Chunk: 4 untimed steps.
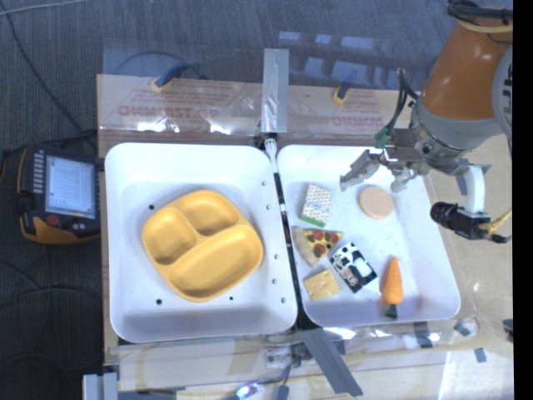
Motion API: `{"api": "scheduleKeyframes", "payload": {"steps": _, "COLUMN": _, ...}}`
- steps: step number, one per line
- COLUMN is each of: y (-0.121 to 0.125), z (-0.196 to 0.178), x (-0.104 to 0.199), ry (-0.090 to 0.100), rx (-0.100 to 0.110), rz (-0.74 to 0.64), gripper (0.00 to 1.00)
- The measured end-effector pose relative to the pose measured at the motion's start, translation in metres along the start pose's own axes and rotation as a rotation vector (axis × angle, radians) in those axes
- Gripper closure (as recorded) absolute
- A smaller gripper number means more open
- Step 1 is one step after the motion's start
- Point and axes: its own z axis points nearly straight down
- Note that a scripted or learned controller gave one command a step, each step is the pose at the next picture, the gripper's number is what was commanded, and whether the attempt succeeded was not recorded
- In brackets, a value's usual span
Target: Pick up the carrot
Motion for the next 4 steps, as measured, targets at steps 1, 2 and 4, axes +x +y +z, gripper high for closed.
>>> {"api": "scheduleKeyframes", "payload": {"steps": 1, "y": -0.063, "z": 0.085, "x": -0.075, "ry": -0.001, "rx": 0.001, "rz": 0.004, "gripper": 0.0}}
{"api": "scheduleKeyframes", "payload": {"steps": 2, "y": -0.07, "z": 0.166, "x": -0.118, "ry": 0.004, "rx": 0.002, "rz": 0.007, "gripper": 0.0}}
{"api": "scheduleKeyframes", "payload": {"steps": 4, "y": -0.028, "z": 0.039, "x": -0.043, "ry": -0.001, "rx": -0.003, "rz": -0.095, "gripper": 1.0}}
